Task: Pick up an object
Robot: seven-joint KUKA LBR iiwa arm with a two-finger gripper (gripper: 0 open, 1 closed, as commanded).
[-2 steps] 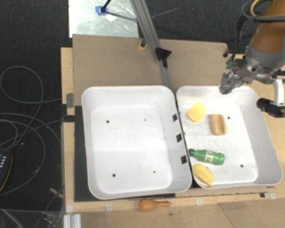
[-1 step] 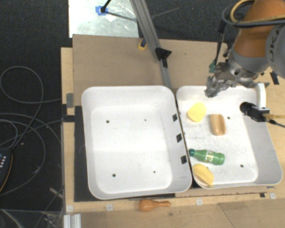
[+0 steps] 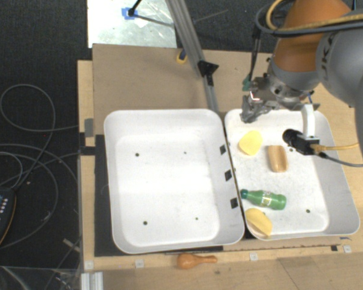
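Note:
In the right bin [image 3: 333, 198] lie a pale yellow round piece [image 3: 250, 142], a tan bread-like roll [image 3: 277, 159], a green bottle [image 3: 265, 199] on its side and a yellow lemon-like fruit [image 3: 258, 222] at the front rim. My gripper [image 3: 250, 112] hangs over the bin's far left corner, just behind the pale yellow piece. Nothing shows between its fingers.
The left bin [image 3: 121, 162] stands beside the right one, with black clips along the shared wall. A brown pear-shaped object [image 3: 195, 260] lies on the bench in front of the bins. A grey pole [image 3: 190, 38] slants across the back. Cables lie on the floor at left.

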